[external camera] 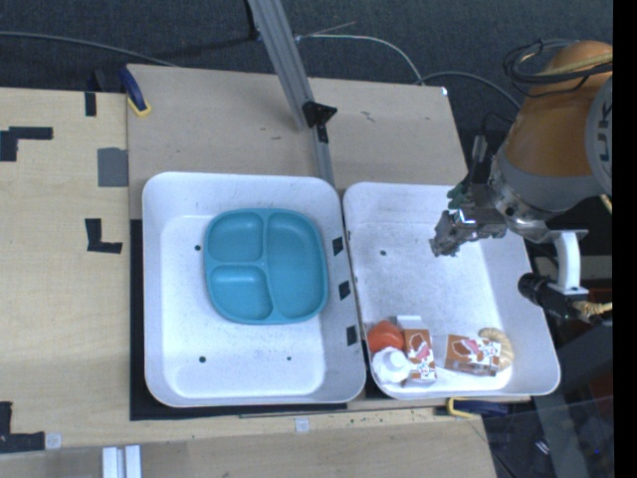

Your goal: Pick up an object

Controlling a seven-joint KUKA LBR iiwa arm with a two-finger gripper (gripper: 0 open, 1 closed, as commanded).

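Observation:
Several small objects lie along the near edge of the right bin (428, 277): an orange-red round piece (385, 337), a white piece (393, 366), a red and white packet (419, 352) and a brown and red packet (478, 352). My gripper (453, 237) hangs over the bin's far right part, well away from those objects, with nothing seen between its fingers. Whether the fingers are open or shut is not clear from this angle.
The left bin (169, 357) holds a blue divided plate (266, 265). A grey metal post (289, 58) slants across the bench behind the bins. The arm's orange band (562, 98) fills the upper right. Black cables trail behind the bench.

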